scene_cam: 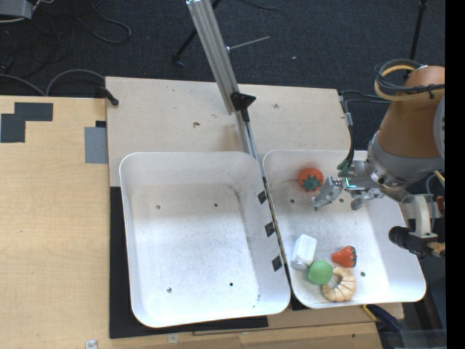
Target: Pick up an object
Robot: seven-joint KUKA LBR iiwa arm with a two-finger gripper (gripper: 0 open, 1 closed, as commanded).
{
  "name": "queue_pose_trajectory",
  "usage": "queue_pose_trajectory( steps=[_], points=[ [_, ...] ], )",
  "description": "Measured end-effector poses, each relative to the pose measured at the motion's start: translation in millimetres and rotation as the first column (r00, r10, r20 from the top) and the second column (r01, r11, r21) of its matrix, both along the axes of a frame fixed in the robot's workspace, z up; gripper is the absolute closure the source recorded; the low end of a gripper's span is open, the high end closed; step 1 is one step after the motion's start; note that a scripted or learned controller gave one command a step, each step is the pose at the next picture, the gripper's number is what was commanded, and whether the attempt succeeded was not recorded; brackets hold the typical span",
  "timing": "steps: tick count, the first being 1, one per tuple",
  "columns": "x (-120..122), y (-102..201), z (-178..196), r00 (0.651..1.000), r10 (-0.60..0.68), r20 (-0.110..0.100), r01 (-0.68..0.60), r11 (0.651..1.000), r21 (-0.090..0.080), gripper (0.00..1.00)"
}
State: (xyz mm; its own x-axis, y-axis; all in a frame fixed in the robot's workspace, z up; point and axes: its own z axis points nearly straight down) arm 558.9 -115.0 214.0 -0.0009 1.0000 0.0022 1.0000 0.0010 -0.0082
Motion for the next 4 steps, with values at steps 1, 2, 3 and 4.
queue_pose_trajectory(
  steps=[1, 2, 3, 4],
  points=[
    [0.8, -1.2, 2.2, 1.000, -0.003, 0.005, 0.003, 1.000, -0.001, 0.00],
    [-8.2, -5.3, -46.8, 1.000, -0.002, 0.000, 0.002, 1.000, -0.001, 0.00],
    [-1.9, -8.2, -106.1, 1.000, -0.002, -0.001, 0.002, 1.000, 0.000, 0.00],
    [-1.4, -7.9, -121.4, 1.000, -0.003, 0.007, 0.003, 1.000, -0.002, 0.00]
  ],
)
